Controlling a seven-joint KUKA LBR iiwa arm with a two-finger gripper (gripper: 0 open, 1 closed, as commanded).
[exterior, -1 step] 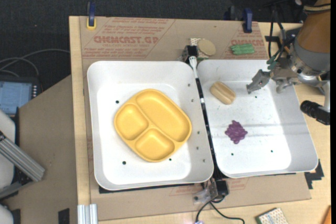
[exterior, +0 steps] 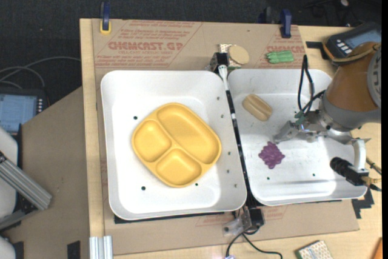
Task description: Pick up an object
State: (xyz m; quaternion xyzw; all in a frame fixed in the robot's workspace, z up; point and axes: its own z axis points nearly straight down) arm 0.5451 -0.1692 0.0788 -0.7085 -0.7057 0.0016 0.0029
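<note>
Although the table (exterior: 91, 130) carries 2 white bins, the things worth grasping differ a good deal in size. The left bin (exterior: 115, 100) holds the largest, a yellow plate (exterior: 176, 144) with 3 compartments; it looks stiff, smooth and slippery, and too broad to span, so only its rim would serve. The right bin (exterior: 315, 191) holds 2 smaller things: a tan bread roll (exterior: 257, 107) near the far left corner, probably light and somewhat yielding, best taken across its short width; and a purple grape bunch (exterior: 271, 155) nearer the middle, small, knobbly, likely light plastic, best pinched across its body. The arm (exterior: 354, 94) reaches over this bin, and the gripper (exterior: 290, 131) sits low, between roll and grapes, just beside the grapes. Whether its fingers are parted I cannot tell; nothing shows between them.
</note>
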